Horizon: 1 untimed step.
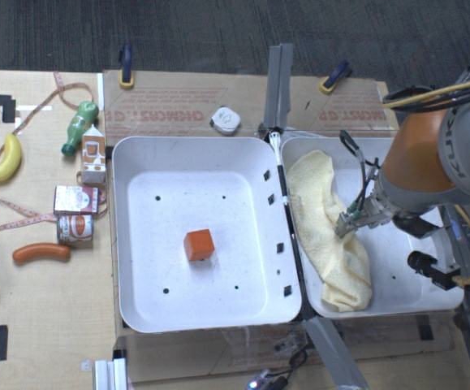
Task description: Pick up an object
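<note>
Gripper sits low in the right bin, tips touching the right edge of the cream towel; can't tell its state from this angle. Towel lies crumpled along the bin's left side. Orange cube sits alone mid left bin, well apart. 2 bins rest on cardboard printed "CHEMCAST", upside down; dark carpet beyond.

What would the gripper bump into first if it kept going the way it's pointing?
Most likely the yellow towel in the right bin. The gripper points down and to the camera view's left, right at the towel's edge. It looks very close to the cloth, though the depth is hard to judge from above.
</note>
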Motion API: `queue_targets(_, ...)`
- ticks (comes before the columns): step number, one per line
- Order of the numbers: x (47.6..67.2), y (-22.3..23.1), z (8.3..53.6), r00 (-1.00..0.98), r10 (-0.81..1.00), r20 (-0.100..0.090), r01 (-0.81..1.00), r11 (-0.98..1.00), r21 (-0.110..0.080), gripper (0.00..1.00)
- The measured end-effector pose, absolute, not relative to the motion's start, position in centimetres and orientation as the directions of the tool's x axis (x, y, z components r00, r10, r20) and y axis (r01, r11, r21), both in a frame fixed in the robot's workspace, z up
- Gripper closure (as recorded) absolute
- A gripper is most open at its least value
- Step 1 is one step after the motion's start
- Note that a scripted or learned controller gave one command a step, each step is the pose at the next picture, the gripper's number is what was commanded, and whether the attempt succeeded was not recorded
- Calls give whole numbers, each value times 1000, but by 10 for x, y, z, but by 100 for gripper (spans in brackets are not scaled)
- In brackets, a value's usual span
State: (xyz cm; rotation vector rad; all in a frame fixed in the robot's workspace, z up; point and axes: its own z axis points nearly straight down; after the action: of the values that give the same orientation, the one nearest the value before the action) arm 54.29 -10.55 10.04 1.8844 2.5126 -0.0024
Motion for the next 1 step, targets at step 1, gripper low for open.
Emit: queue_targets(1,543,-106,100,-280,960,-2,960,280,-1,0)
